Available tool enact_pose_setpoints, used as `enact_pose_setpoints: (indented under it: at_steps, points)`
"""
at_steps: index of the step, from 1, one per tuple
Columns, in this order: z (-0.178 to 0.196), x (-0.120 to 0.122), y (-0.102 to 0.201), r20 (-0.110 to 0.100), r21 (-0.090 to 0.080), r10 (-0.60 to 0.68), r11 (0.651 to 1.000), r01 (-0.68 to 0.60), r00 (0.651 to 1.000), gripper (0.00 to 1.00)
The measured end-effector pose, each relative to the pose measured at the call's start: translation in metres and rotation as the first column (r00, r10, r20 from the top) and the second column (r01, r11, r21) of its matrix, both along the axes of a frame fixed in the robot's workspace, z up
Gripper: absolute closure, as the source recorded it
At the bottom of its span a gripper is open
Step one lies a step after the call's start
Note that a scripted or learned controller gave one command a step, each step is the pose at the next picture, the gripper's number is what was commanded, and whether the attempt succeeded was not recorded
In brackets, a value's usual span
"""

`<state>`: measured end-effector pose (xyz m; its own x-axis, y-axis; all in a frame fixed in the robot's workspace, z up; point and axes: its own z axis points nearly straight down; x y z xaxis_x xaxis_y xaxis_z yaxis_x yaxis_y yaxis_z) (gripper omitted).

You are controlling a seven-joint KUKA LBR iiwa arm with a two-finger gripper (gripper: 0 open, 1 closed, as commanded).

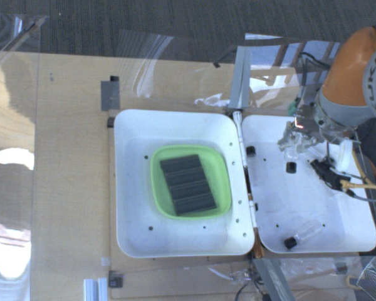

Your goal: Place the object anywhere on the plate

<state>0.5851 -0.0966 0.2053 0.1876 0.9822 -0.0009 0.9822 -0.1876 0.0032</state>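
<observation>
Two shallow white bins sit side by side on the tabletop (62, 168), with one wooden surface under both. The left bin (131, 231) holds one square lime-green plate (220, 174) with rounded corners, set roughly at the bin's middle. On that plate lies one dark grey ribbed block (187, 184), flat on its broad face and wholly within the plate's rim. It is rectangular; its long axis runs from the upper left toward the lower right, tilted a little off the bin's sides, and its ridges cross it the short way, dividing it into about four bands.

The right bin (338, 231) holds one small clear tube with a dark cap (300, 237) near its front edge, lying on its side with the capped end toward the lower left. One small dark piece (251, 150) rests near that bin's left wall.

One grey arm with an orange band (357, 68) reaches over the right bin's far part. Its gripper (292, 146) hangs above the bin floor, well apart from the plate and the block. A small dark bit (291, 167) shows just below it. Whether the gripper is spread or pressed together cannot be told from this angle.
</observation>
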Motion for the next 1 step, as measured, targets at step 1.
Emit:
enact_pose_setpoints:
  at_steps: [1]
  points:
    - [-0.0239,-0.0423,0.0896,-0.005,0.002,0.06,0.998,-0.06,0.998,1.0]
